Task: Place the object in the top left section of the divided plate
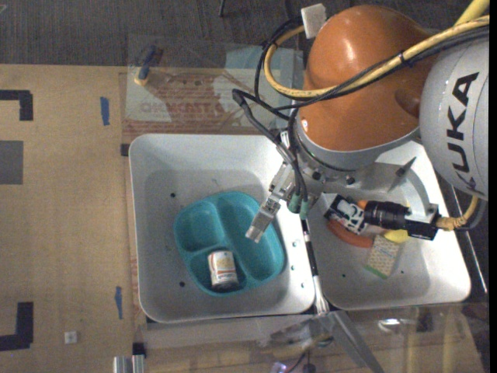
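Orange-banded arm [365, 76] overhead | gripper [262, 222] state unclear, above teal divided plate [194, 231] | can [222, 270] rests in 1 lower section

Bench top [62, 231] is light tan board, with black L-shaped corner marks [19, 103] along its left edge and a grey square [9, 162] between them. Short blue tape strips [104, 111] sit near the bins' left side. Clear plastic sheet [194, 92] lies at the bench's far edge. Dark grey carpet floor [116, 14] beyond. Light is even and soft.
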{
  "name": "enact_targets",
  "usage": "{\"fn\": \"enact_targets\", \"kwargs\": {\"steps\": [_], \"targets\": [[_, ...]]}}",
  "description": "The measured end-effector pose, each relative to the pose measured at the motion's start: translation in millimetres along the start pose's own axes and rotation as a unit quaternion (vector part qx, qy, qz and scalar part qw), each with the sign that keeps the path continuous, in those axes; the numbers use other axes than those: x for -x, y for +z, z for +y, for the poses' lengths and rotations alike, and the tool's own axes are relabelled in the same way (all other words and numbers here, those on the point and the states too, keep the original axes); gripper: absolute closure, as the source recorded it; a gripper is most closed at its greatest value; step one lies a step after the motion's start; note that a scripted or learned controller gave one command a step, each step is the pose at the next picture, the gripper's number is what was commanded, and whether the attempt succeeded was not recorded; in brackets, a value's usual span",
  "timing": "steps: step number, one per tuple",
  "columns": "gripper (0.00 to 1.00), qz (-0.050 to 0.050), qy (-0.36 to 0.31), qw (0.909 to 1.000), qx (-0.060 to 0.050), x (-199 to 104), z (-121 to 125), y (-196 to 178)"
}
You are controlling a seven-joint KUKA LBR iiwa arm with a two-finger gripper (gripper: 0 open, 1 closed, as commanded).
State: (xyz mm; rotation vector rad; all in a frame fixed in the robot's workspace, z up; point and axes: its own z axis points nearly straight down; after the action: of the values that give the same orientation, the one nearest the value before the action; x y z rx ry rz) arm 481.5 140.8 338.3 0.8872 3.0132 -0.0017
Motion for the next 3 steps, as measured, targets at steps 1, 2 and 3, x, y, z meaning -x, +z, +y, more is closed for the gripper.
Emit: {"fn": "enact_targets", "kwargs": {"steps": [1, 2, 3], "targets": [[0.00, 0.000, -0.058, 0.9983, 0.000, 67.3, 38.9, -95.3], [0.00, 0.001, -0.002, 1.0000, -0.001, 23.9, 54.1, -94.7], [0.00, 0.001, -0.032, 0.9995, -0.001, -15.9, 25.2, -94.9]]}}
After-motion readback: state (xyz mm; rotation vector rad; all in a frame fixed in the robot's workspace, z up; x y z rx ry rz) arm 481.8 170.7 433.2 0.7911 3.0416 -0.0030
